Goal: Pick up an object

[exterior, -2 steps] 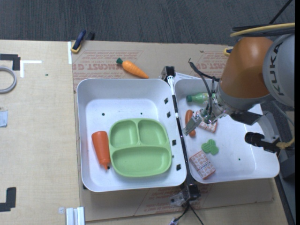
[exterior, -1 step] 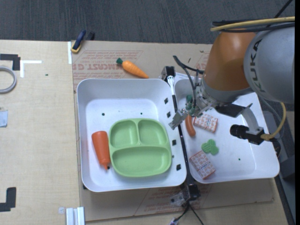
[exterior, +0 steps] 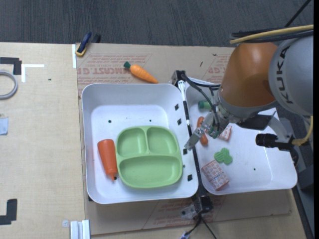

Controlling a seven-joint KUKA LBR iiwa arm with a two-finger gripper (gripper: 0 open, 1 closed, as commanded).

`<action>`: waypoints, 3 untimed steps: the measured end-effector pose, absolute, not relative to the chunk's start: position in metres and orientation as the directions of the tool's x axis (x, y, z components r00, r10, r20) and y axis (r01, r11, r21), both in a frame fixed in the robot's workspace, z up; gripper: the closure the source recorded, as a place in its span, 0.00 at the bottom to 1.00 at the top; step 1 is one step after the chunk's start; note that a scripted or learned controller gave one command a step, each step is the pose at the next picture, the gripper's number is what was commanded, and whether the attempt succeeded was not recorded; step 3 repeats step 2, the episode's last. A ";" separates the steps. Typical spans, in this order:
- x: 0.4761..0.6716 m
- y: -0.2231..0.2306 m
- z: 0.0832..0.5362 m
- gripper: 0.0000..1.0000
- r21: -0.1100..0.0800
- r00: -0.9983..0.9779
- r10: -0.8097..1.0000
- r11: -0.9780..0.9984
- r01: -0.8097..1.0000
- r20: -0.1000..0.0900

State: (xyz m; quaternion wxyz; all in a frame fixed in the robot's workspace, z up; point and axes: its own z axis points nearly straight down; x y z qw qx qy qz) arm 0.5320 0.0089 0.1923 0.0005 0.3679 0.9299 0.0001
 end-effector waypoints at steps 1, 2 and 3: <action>0.534 0.009 0.202 1.00 0.003 -0.727 0.686 0.727 0.686 -0.004; 0.479 0.062 0.305 1.00 0.002 -0.601 0.800 0.601 0.800 -0.002; 0.479 0.062 0.305 1.00 0.002 -0.601 0.800 0.601 0.800 -0.002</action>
